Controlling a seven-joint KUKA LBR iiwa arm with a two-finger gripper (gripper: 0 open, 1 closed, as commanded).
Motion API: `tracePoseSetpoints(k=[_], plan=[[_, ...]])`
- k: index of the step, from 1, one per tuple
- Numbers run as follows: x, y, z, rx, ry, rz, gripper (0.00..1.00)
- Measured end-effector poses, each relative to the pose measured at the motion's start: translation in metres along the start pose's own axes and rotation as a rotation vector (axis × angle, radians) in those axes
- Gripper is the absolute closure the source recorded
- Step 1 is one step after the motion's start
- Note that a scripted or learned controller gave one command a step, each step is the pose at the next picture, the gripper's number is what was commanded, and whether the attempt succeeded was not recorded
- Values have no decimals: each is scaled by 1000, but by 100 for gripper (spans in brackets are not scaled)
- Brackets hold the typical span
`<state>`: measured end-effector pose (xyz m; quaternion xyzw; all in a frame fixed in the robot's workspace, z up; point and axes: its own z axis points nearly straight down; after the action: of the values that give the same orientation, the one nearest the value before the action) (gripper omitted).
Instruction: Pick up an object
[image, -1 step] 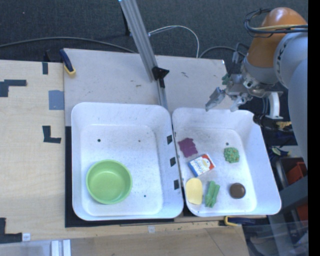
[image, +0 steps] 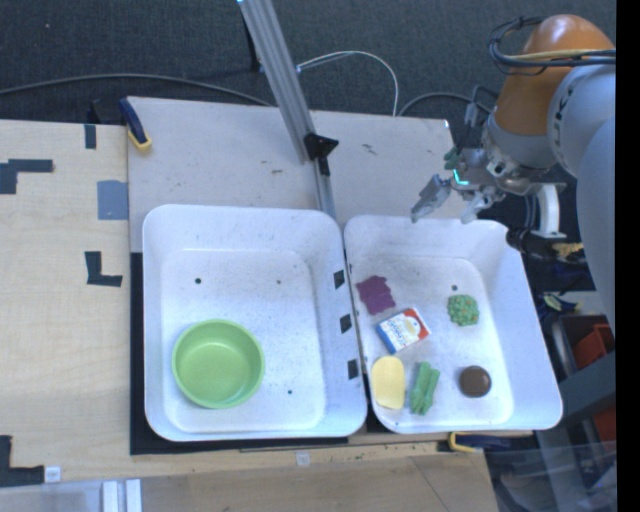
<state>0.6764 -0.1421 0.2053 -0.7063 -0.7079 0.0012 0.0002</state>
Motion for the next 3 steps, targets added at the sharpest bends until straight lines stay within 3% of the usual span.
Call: tracePoseSetpoints(k=[2, 3], plan=[[-3, -10, 116, 6, 1, 0, 0], [-2, -8, 102, 1, -1, -2, 100]])
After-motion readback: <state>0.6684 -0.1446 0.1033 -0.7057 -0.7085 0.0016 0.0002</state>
